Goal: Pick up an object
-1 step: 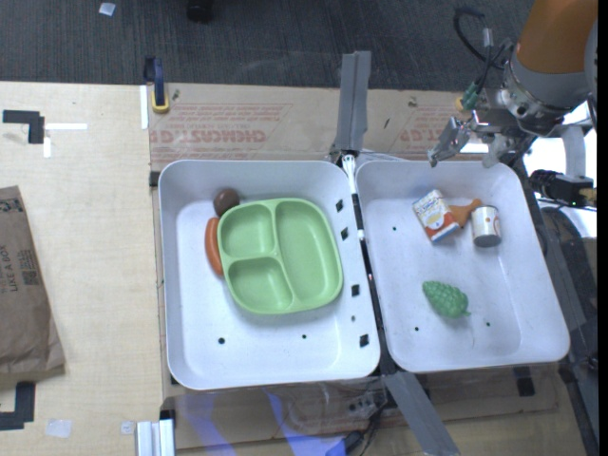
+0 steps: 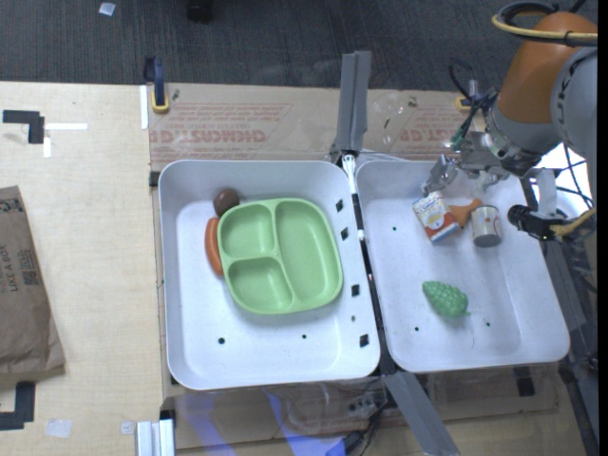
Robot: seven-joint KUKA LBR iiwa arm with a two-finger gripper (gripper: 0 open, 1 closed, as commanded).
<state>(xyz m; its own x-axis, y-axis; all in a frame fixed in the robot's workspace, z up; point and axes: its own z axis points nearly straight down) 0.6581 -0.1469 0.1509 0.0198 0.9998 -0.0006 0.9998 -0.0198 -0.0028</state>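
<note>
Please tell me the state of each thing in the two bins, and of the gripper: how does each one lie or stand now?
green divided plate: flat, right way up, in the left bin.
brown ball: against the plate's upper left rim.
orange piece: partly under the plate's left edge.
small carton: tilted, in the right bin.
metal cup: on its side.
green knobbly object: lying apart.
gripper: above the carton.

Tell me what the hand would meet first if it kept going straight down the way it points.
Probably the small white carton, lying just below the hand in the right bin. Depth is hard to judge from this slanted view, so it may meet the bin floor beside it.
</note>
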